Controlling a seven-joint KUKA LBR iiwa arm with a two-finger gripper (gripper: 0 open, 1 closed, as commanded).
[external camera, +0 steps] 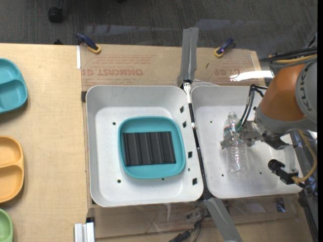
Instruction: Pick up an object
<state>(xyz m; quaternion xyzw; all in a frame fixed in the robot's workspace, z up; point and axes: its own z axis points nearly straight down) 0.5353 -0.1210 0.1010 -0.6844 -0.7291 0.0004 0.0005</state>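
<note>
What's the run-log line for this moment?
arm: over right bin | gripper: at clear plastic bottle | grasp: unconfirmed | left bin: teal tray

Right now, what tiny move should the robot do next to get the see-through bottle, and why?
Probably a small nudge of the hand until it is squarely over the bottle. The clear bottle lies on its side in the right bin, and the hand sits right by its upper end, near the cap. I can't see the bottle caught in the hand, so lifting now would likely leave it behind.
</note>
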